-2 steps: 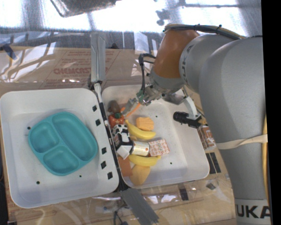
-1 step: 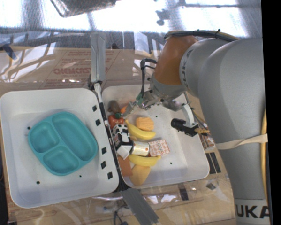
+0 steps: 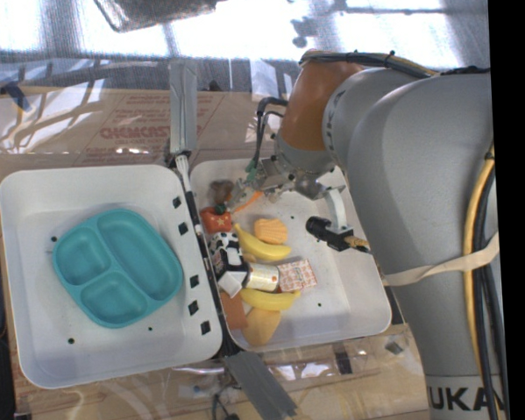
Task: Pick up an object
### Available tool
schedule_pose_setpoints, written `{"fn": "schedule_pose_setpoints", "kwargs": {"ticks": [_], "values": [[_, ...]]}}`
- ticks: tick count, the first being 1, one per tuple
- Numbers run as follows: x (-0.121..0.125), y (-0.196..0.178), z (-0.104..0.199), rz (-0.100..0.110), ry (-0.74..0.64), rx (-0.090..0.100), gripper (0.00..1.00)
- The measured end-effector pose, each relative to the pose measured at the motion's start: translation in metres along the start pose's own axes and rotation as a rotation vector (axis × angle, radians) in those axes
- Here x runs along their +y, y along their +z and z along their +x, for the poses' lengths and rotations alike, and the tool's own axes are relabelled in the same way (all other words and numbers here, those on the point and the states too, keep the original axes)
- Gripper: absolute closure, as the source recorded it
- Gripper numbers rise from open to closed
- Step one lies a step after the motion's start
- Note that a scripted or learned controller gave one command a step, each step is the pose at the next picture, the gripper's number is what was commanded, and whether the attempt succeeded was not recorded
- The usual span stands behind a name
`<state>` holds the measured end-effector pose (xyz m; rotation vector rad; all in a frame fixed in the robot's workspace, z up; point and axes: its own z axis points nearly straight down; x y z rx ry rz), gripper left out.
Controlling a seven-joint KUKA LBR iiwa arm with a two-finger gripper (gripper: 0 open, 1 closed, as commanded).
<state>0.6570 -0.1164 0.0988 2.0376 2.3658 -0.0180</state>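
Observation:
The right bin [image 3: 354, 288] holds a crowd of small things along its left side. Among them are a yellow banana [image 3: 261, 246], a second banana [image 3: 270, 299], a red tomato-like piece [image 3: 216, 219], an orange block [image 3: 270, 229], a black-and-white toy [image 3: 227, 246], a small can [image 3: 262, 277] and a pink packet [image 3: 297, 274]. My gripper [image 3: 257, 180] hangs low over the bin's far left corner, beside a brown lump [image 3: 220, 192] and a thin orange piece [image 3: 249, 199]. The wrist hides its tip.
The left bin [image 3: 41, 330] carries a teal divided plate [image 3: 116, 267]. A ridge with black clips [image 3: 194, 252] separates the two bins. The big grey arm [image 3: 420, 196] covers the right bin's right side. Two orange pieces [image 3: 251, 324] lie at the near edge.

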Motion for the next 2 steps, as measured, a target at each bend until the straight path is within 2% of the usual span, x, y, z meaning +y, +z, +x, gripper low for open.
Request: {"fn": "schedule_pose_setpoints", "kwargs": {"ticks": [1, 2], "values": [[0.0004, 0.0001, 0.0010, -0.001, 0.156, 0.002, 0.00], [-0.0027, -0.0039, 0.0031, 0.003, -0.094, 0.003, 0.00]]}}
